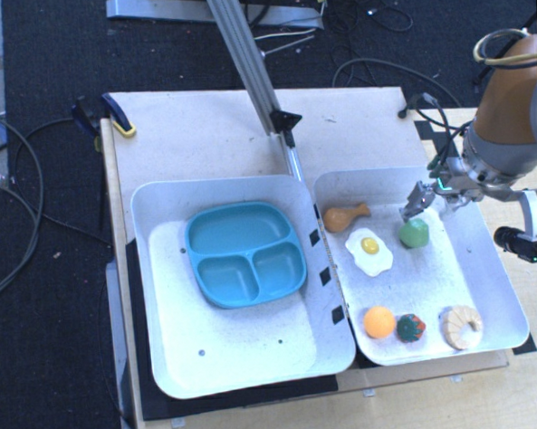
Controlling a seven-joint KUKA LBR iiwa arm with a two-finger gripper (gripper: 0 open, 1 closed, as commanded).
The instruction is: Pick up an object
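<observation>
- In the right bin (490,268), near its back edge, the gripper (419,205) hangs just above a green toy (415,234) — whether its fingers are apart or together I cannot tell.
- To do this step well, I judge it should centre over the green toy, straddle it squarely and drop straight down, keeping clear of the fried egg (370,251) just beside it.
- Count, right bin: one green toy, one fried egg, one drumstick (345,216), one orange ball (378,322), one red-and-green piece (411,327), one shrimp-like piece (461,325) — six things.
- Left bin (168,351): one blue divided plate (247,253) with three compartments.
</observation>
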